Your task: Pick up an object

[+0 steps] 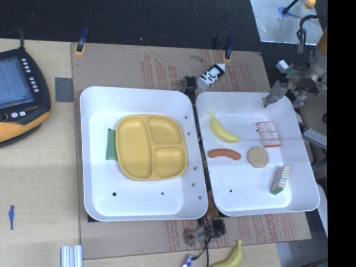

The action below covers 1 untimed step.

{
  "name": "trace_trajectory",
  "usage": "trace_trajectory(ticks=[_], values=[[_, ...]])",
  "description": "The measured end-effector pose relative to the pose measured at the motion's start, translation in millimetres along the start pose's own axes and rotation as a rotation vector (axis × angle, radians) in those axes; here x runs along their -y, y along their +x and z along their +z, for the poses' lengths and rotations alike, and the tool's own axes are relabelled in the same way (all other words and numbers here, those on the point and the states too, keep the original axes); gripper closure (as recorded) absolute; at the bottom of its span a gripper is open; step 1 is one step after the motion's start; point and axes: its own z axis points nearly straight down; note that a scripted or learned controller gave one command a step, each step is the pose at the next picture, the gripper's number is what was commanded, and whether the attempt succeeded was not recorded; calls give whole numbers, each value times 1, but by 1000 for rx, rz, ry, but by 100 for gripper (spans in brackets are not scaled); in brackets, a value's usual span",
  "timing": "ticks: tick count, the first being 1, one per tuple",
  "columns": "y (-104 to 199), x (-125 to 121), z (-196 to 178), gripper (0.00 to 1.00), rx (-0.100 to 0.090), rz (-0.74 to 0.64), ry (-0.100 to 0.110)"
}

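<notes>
The robot arm's gripper (276,96) hung at the upper right of the camera view, reaching in from the right edge. Its grey finger pointed down and to the left, while the wrist sat tilted behind it.

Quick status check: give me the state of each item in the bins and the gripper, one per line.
Gripper: above the right bin's far right corner, holding nothing.
Yellow tray: flat in the left bin, compartments up.
Green piece: partly under the tray's left edge.
Banana: lying in the right bin.
Sausage: lying flat.
Round biscuit: flat.
Pink packet: flat.
Small box: lying near the right wall.
</notes>
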Motion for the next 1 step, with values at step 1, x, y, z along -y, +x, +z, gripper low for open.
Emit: trace_trajectory(ticks=[1], values=[[-21,81,93,0,0,-1,2]])
